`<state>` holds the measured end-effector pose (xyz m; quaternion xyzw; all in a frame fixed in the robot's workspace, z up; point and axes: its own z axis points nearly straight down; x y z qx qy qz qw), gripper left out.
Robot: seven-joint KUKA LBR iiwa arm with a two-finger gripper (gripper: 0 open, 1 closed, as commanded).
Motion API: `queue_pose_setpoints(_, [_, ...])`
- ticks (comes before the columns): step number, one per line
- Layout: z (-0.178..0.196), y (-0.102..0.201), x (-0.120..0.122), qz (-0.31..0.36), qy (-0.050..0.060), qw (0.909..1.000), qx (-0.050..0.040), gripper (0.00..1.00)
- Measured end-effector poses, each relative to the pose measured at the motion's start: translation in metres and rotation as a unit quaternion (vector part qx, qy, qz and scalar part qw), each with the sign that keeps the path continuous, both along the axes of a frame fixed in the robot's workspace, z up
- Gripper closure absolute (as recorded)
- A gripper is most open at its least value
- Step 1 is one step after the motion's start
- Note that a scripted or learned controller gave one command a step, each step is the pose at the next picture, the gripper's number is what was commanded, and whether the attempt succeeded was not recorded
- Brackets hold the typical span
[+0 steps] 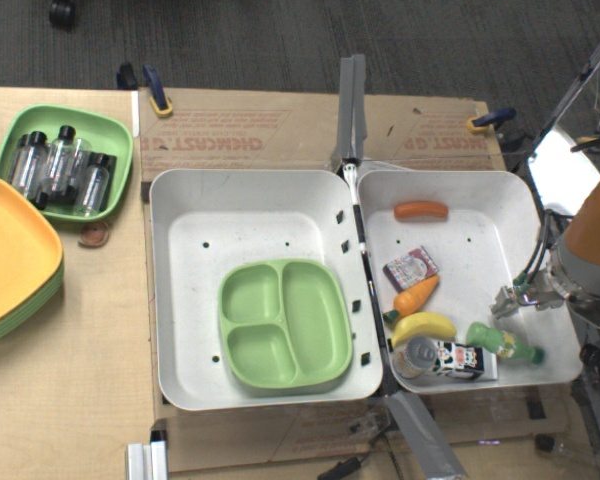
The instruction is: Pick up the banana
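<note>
My arm reaching in from right, pincer hanging low over right bin, near its right wall. Pincer opening: cannot tell; nothing showing in its grip. Right bin holding 1 banana, carrot, sausage, purple packet, green bottle, small carton. Left bin carrying green divided tray. Banana lying near bin's front-left corner, well left of pincer, beside carrot.

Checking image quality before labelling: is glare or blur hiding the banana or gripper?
Camera view: even light, soft shadows; banana sharp and unobscured; gripper small and slightly soft at the right bin; bright glare patch beyond that bin's right rim.
</note>
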<state>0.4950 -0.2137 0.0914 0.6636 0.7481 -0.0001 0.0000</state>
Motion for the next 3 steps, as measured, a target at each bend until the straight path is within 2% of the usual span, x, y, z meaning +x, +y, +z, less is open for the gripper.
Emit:
queue_pose_setpoints(1, [-0.001,-0.008,0.012,-0.170,0.001,0.9855,-0.0001,1.00])
queue_pose_setpoints(2, [-0.001,0.042,0.041,-0.414,0.002,0.9101,-0.0011,1.00])
queue_pose_setpoints(3, [-0.001,0.033,-0.019,-0.408,0.002,0.9129,-0.0002,1.00])
